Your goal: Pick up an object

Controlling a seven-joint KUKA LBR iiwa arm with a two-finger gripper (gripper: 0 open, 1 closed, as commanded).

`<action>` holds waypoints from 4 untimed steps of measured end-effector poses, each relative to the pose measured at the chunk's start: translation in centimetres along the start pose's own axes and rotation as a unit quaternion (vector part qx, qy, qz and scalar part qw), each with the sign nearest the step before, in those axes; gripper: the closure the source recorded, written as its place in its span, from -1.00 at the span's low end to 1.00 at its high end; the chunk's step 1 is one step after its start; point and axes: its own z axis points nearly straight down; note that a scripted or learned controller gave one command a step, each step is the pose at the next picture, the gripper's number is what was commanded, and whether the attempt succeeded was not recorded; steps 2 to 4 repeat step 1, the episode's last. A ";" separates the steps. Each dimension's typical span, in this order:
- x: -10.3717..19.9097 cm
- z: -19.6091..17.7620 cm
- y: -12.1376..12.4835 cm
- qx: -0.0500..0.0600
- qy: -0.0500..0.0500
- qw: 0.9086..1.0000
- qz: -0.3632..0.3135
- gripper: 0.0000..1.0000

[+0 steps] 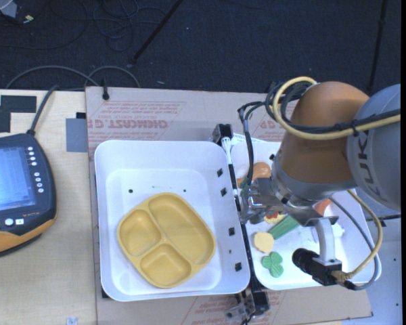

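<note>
Over the right bin's (357,273) left edge, arm hid the gripper (271,212), grip state can't tell; green stick (283,227) lay just beside it toward the near edge, long axis diagonal, yellow piece (263,242) nearer still.

Lab — robot arm (325,141) (teach pendant (13,188)).

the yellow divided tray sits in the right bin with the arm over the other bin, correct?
Not quite: the camera view shows the yellow divided tray in the left bin, not the right. The arm is over the other bin, as you said.
</note>
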 end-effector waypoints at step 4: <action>-0.5 -9.6 0.1 -0.003 -0.002 1.000 0.005 1.00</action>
